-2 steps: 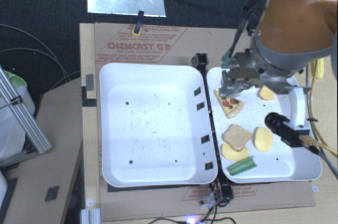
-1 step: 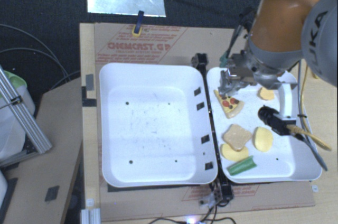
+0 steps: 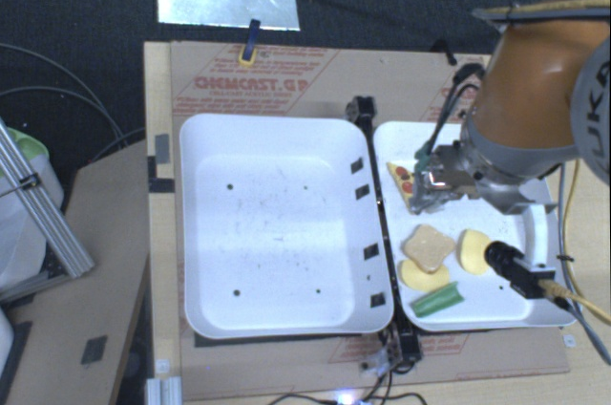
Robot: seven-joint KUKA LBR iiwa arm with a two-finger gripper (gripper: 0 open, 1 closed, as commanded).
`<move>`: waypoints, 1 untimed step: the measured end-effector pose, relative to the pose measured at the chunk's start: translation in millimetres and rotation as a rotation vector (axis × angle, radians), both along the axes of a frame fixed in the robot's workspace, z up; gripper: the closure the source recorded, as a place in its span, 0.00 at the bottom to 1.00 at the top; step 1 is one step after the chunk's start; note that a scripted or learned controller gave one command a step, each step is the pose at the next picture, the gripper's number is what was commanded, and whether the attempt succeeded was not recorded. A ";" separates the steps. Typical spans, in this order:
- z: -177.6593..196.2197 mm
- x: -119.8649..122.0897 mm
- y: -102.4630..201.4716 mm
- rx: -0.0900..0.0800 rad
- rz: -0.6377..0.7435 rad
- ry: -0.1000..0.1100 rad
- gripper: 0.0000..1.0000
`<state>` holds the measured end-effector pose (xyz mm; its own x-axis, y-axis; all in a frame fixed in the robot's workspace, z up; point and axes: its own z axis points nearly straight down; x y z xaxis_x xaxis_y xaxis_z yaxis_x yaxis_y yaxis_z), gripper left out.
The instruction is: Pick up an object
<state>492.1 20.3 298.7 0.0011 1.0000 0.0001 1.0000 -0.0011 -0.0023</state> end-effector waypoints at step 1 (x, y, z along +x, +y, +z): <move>56.6 -4.6 17.9 0.002 0.007 -0.011 1.00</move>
<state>487.5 38.2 355.3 -0.0059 1.0000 0.0016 0.9999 0.0059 0.0084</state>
